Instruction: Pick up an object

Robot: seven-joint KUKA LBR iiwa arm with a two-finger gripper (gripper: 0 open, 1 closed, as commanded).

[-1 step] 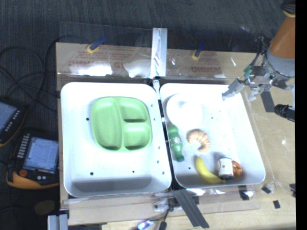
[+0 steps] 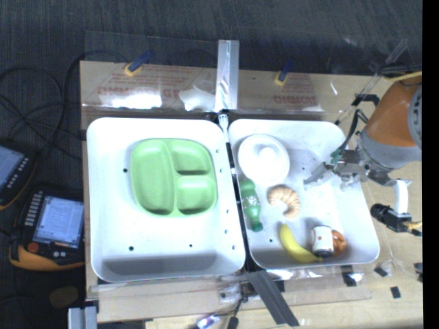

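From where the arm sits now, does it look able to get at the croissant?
Probably yes. The croissant lies in the right bin, top uncovered, apart from the banana and green bottle. The gripper is over the same bin, to the croissant's right, with bare floor between them.

Evenly and brightly lit from above — white bins near blown out, glare on the far plastic sheet, soft shadows only, dark floor dim, slightly soft and grainy throughout.
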